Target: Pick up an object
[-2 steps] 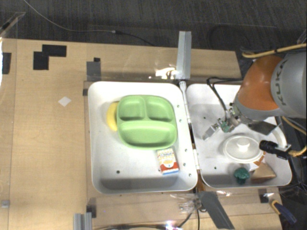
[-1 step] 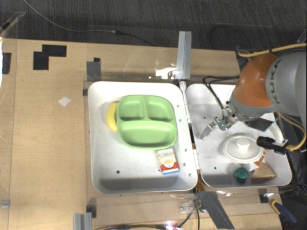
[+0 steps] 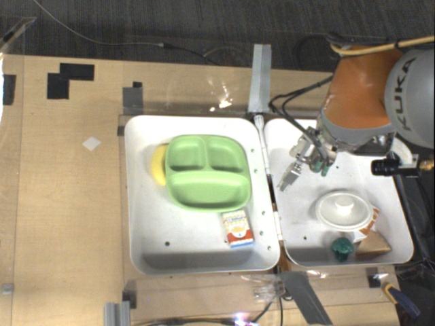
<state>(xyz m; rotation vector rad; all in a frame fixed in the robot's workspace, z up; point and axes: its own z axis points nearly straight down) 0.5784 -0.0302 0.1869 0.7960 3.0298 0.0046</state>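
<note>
The grey arm with the orange band (image 3: 363, 87) reaches in from the right and positions its two-finger pincer (image 3: 299, 168) above the upper left area of the right shallow white bin (image 3: 391, 202). The fingers appear slightly spread with nothing between them, although the view is too small to confirm this. No object is designated by the task; candidates lie in both bins. The right bin contains a white round lidded bowl (image 3: 343, 209), a small dark green lumpy object (image 3: 342, 248) and a brown wedge-shaped object (image 3: 372, 244), all grouped in its lower half, apart from the pincer. The left shallow white bin (image 3: 143, 202) contains a light green compartmented plastic tray (image 3: 206, 170) with a yellow object (image 3: 158, 165) partly tucked under its left edge, and a small printed box (image 3: 237, 228) just below the tray. Failure risks: the pincer hangs over bare bin floor close to the central divider (image 3: 266, 182), so a straight descent is likely to close on nothing or strike the divider wall. The bowl is probably wider than the finger gap and smooth, so it is likely to slip. The green and brown objects sit near the bowl and the bin's lower wall, so fingers may snag a neighbour or the rim. The tray is broad and low, offering a poor edge to pinch.
</note>
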